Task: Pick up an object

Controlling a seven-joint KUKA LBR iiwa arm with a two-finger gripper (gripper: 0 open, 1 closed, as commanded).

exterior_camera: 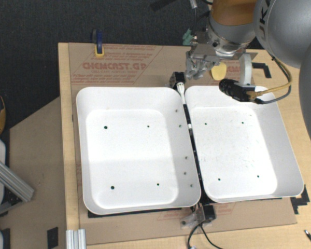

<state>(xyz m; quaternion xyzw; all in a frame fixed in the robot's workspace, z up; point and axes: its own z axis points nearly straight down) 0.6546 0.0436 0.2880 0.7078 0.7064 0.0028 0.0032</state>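
Nearest you, at the near edge of the board (67, 154), a black connector (206, 212) with a dark cable sits just below the gap between the two bins. Off to the near left, an aluminium rail (10, 183) lies at a slant beside the board.

Move your eye up to the left bin (127, 154) and the right bin (238, 154). They sit side by side, both white and shallow, each with four small dark dots on its floor. A black strip (189, 134) runs between their touching rims.

Beyond the left bin, you can read red print on the brown board: "CHEMCAST GP" (114, 65). The smaller red lines under it are too fine to read. A blue and yellow clamp (98, 42) grips the board's far edge.

Farthest from you, the gripper (198, 70) hangs just past the far left corner of the right bin, under the orange band (233, 7) of the grey arm (290, 19). A small pale yellow piece (218, 70) shows just right of the gripper, beyond the bin's far rim. You cannot tell how wide the gripper stands, nor whether it has hold of that piece.
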